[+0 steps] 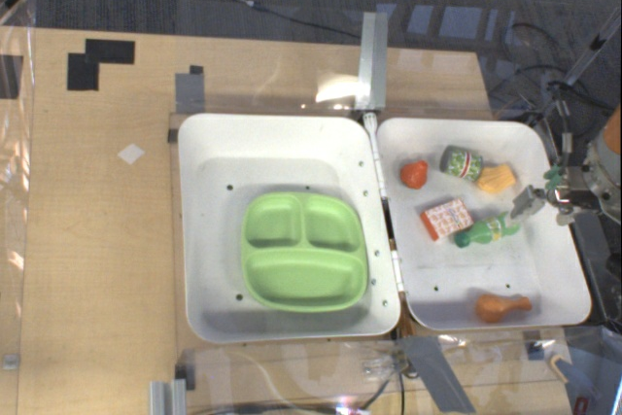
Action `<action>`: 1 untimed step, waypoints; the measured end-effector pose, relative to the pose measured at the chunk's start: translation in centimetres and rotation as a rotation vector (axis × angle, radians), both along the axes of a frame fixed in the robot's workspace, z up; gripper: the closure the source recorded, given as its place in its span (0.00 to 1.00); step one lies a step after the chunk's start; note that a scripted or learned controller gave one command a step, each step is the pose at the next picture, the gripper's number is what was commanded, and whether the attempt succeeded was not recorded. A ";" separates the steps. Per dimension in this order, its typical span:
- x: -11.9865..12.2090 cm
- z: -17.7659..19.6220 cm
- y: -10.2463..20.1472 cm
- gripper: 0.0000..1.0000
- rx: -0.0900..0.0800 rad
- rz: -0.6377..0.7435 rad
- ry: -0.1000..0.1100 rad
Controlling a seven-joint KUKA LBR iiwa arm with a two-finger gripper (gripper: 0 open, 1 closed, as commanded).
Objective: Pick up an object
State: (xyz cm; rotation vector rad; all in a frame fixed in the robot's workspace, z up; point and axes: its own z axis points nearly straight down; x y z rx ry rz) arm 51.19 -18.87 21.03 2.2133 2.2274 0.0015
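Two shallow white bins sit side by side on the wooden desk (pixel 97 238). The left bin (pixel 209 209), in the middle of the frame, holds one green divided plate (pixel 305 251) with three compartments. The right bin (pixel 554 277) holds six small things: one red tomato-like ball (pixel 415 174) toward its upper left, one green-and-white can (pixel 461 162) lying on its side just right of that, one yellow wedge like cheese (pixel 498 179) touching the can's right end, one red-and-white packet (pixel 446 218) near the bin's centre, one green bottle (pixel 487 231) lying on its side just beside the packet's lower right, and one orange-brown drumstick shape (pixel 502 307) alone at the lower right. Print shows on the can and the packet, but it is too small to read. The tool (pixel 540 200) reaches in from the frame's right edge, over the right bin's right side, near the bottle's upper end; its one visible finger (pixel 528 203) points toward the bottle, and whether it is apart or together cannot be told.
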 end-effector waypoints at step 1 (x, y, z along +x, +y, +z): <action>4.1 -9.5 3.3 0.00 -0.001 0.110 -0.004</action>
